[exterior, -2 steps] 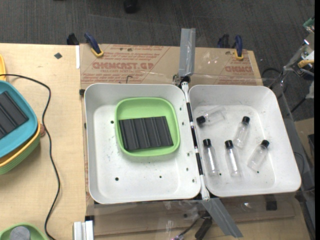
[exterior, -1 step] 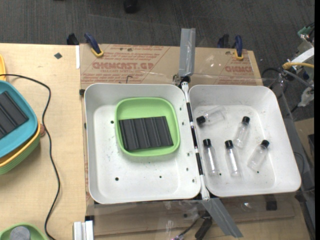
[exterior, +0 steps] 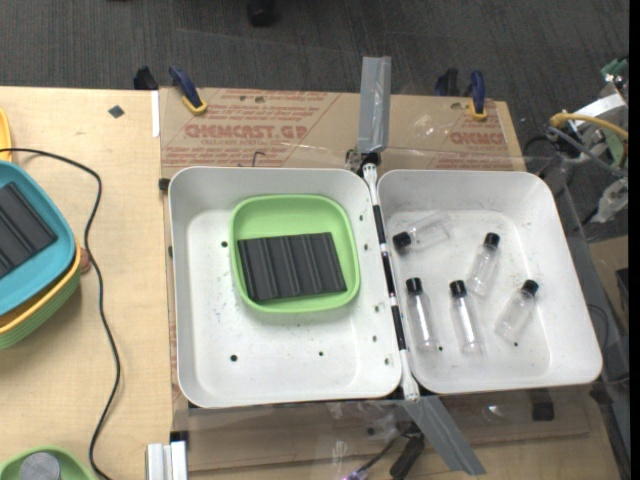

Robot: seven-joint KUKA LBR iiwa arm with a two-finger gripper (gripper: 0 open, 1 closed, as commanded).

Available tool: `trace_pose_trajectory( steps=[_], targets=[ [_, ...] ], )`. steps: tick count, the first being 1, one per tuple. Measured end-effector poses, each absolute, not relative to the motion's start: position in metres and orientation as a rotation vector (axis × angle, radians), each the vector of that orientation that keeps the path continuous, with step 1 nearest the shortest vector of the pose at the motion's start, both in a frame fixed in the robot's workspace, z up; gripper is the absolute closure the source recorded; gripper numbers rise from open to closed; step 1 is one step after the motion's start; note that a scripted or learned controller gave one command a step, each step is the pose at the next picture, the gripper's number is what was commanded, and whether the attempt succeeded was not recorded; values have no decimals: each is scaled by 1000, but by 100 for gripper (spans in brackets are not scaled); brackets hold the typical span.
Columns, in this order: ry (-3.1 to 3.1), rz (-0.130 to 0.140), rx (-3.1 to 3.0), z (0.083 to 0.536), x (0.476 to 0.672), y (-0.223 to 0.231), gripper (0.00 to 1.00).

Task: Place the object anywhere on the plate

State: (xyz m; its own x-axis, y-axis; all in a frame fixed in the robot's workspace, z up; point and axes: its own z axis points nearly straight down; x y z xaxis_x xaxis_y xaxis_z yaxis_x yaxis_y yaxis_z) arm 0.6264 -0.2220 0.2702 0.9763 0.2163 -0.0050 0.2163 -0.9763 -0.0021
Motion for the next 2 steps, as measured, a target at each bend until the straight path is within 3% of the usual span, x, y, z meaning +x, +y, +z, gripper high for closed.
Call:
trace_pose_trajectory(
  steps=[1,2],
  targets=[
    [-324,8,-3124,251,625,-221,0],
    [-313,8,-3124,265,604,-208,0]
  ],
)
